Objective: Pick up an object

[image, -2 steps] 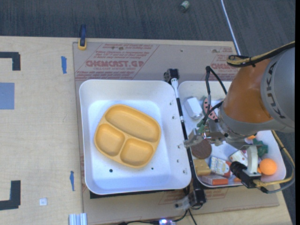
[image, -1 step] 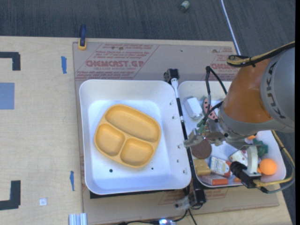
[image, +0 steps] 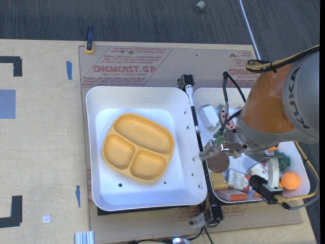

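On the counter [image: 40, 151] sit two white bins side by side. From the camera above, the left bin [image: 96, 136] holds a yellow tray [image: 138, 146] with three parts, lying flat near its middle. The right bin [image: 304, 187] is full of little things all piled close together.

Over the right bin hangs the big arm [image: 284, 100], grey with an orange band, coming in from the right. It covers much of that bin. Its gripper [image: 219, 149] points down at the left side of the right bin, near the wall between the two bins. I cannot tell how wide the gripper stands, and I see nothing held in it.

Just below the gripper lies a round brown thing [image: 219, 163], touching or almost touching it. Lower down sit a tan block [image: 218, 181] and a small packet [image: 236, 179]. An orange ball [image: 290, 180] rests at the far right of the bin, well apart from the gripper. A white piece [image: 208, 115] lies near the top of the bin, above the gripper.
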You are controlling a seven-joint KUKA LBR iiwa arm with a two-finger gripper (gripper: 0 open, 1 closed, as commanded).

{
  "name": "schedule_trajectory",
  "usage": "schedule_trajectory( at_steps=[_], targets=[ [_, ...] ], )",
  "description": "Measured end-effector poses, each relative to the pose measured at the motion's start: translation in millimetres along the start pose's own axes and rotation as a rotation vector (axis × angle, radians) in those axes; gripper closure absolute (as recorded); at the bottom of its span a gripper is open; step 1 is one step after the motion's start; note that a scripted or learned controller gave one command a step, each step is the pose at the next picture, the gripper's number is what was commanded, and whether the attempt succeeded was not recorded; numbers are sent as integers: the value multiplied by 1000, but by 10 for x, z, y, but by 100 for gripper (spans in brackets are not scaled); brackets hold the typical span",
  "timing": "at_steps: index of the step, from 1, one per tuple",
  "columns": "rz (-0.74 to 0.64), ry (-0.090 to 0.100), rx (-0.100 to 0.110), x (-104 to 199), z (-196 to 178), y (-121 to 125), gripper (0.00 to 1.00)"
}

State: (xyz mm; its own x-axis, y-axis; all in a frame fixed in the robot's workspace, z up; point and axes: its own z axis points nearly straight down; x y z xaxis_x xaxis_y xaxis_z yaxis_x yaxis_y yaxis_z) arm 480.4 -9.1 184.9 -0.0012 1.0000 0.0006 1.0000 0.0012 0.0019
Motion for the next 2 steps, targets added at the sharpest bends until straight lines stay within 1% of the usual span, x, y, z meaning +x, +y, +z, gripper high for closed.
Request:
schedule_trajectory(
  at_steps=[1, 2],
  targets=[
    [0, 0, 0, 0, 0, 0, 0],
    [-11, 16, -8, -257, 299, 50, 0]
  ],
)
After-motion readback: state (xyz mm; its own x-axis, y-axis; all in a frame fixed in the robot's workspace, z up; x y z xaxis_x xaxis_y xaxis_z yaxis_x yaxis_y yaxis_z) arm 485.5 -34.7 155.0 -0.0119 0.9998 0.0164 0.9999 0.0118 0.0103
